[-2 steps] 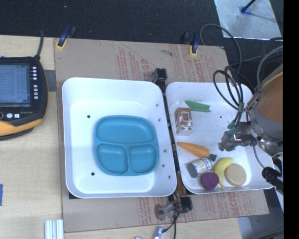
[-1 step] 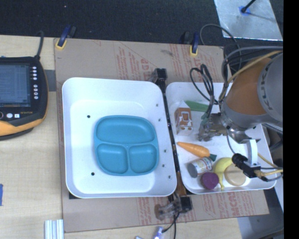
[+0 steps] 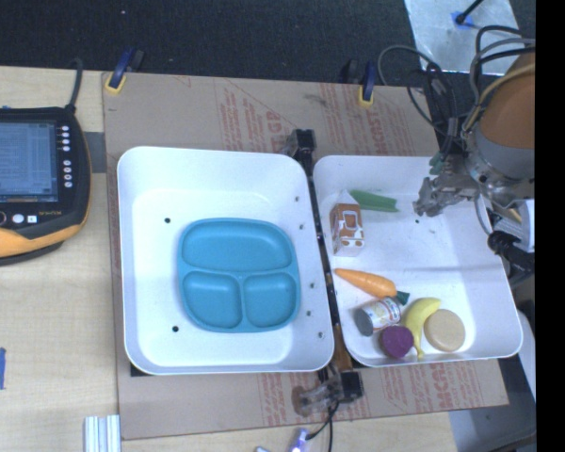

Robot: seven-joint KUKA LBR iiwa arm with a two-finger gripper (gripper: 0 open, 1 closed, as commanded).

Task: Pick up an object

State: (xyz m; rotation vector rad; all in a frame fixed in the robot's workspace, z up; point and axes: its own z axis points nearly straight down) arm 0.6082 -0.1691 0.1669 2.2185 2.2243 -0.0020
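Camera view, landmark: I take the right bin (image 3: 471,252) as my reference for everything below.
Gripper: my gripper (image 3: 431,201) sits over the far part of the right bin, near its far right corner, fingers pointing toward the bin's middle. I cannot tell from here whether they are spread or closed, and I see nothing between them.
Arm: the grey wrist and orange band (image 3: 508,111) come in just past the bin's far right corner.
Green piece: a flat green piece (image 3: 373,200) lies in the bin's far part, just to the gripper's left and apart from it.
Box: a small brown and white box (image 3: 347,229) lies against the bin's left wall.
Carrot: an orange carrot (image 3: 365,282) lies across the bin's middle left.
Near cluster: a small can (image 3: 379,314), a purple piece (image 3: 396,342), a banana (image 3: 420,314) and a tan round disc (image 3: 445,331) crowd the bin's near edge, touching one another.
Left bin: the left bin (image 3: 151,252) adjoins the right bin and holds a blue divided plate (image 3: 237,273).
Pendant: a control pendant (image 3: 28,182) lies well beyond the left bin.
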